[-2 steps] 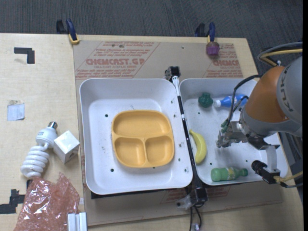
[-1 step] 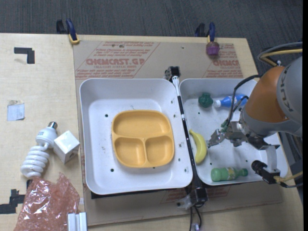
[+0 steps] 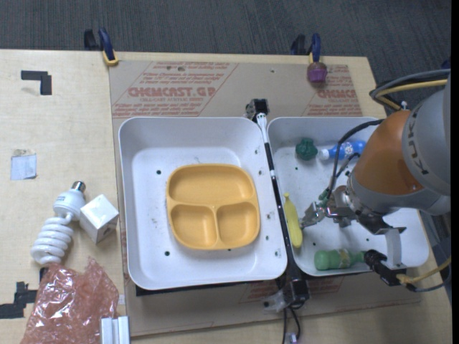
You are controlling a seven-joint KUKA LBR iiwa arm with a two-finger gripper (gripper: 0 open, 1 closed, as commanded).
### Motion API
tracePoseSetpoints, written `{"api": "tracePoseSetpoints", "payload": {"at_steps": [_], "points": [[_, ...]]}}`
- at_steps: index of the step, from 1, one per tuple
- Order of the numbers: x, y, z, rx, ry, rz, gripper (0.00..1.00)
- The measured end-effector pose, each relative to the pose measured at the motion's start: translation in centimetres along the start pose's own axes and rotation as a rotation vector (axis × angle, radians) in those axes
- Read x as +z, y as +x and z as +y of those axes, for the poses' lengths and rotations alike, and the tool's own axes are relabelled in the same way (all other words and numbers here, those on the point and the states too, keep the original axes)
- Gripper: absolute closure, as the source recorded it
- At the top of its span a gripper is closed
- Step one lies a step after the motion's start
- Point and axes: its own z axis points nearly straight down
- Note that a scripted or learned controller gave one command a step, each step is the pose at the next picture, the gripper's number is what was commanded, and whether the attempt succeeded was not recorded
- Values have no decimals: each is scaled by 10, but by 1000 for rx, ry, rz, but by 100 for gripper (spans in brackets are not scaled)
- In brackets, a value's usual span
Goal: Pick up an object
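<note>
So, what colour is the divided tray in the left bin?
Yellow-orange tray, seen in the camera view.

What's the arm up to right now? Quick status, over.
Gripper low in right bin, fingers open, holding nothing. Yellow banana just beside it. Green bottle lies nearby.

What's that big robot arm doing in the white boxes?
The grey and orange robot arm is reaching into the right white bin to try to pick something up. Its gripper is low down next to a long yellow banana-shaped toy by the bin's left wall. A green bottle-shaped object, a small dark green thing and a blue and white item lie there too. The left white bin holds a yellow three-part plastic tray. Nothing looks grabbed yet.
</note>
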Motion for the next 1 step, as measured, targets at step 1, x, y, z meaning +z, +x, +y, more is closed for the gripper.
{"api": "tracePoseSetpoints", "payload": {"at_steps": [1], "points": [[-10, 0, 1, 0, -2, 0, 100]]}}
